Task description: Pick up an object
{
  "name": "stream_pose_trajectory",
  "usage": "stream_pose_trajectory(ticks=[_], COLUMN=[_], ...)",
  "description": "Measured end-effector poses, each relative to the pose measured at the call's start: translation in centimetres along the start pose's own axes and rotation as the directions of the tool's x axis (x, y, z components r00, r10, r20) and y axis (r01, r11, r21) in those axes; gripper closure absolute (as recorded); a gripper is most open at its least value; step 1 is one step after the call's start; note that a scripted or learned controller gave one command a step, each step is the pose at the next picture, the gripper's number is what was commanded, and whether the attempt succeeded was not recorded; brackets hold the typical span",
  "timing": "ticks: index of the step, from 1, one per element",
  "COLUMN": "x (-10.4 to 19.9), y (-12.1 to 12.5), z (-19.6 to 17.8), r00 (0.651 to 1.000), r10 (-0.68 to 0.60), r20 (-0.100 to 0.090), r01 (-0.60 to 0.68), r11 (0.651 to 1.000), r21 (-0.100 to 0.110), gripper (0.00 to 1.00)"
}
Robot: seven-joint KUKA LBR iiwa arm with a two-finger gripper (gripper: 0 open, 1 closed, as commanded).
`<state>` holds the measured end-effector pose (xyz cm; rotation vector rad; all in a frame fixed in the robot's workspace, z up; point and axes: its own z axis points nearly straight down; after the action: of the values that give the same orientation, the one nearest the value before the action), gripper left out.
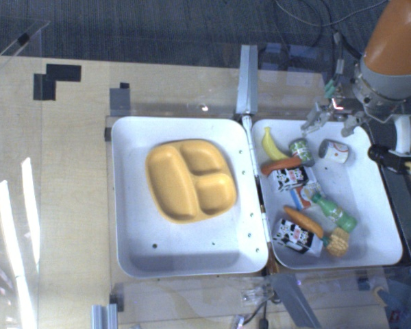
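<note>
The grey arm with the orange band (396,36) is reaching in at the upper right of the frame. Its two-finger metal hand (332,118) is hovering over the top edge of the right shallow white bin (387,208), with the fingers spread wide and nothing between them.

The right bin is holding the objects. A yellow plastic banana (271,144) is lying at the upper left of this bin, with a small green-and-white can (301,149) just beside it. A white cup-shaped object with a red mark (334,151) is sitting right of the can, just below the hand. A black-and-white printed carton (288,177) is lying below the banana. A green plastic bottle (333,212) is lying near the bin centre. An orange sausage-shaped toy (303,221) is resting on a second printed carton (292,236), and a yellow toy corn cob (338,241) is lying beside it.

The left shallow white bin (133,249) is holding a yellow three-compartment plastic tray (190,179) on the light wooden counter (48,204).
</note>
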<state>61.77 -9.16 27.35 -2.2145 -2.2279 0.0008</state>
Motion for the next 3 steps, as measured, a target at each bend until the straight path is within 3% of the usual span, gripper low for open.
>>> stream_pose_trajectory(ticks=[1, 2, 3], x=[-1.9, -5.2, -11.2], y=[-1.2, -0.4, -7.2], z=[-7.3, 6.7, 17.4], r00=[0.992, 0.979, 0.995], r10=[-0.13, -0.204, -0.102], r20=[0.003, 0.0, 0.007], r01=[0.13, 0.204, 0.102], r11=[0.992, 0.979, 0.995], r21=[-0.004, 0.0, -0.017], gripper=[0.0, 0.0, 0.0])
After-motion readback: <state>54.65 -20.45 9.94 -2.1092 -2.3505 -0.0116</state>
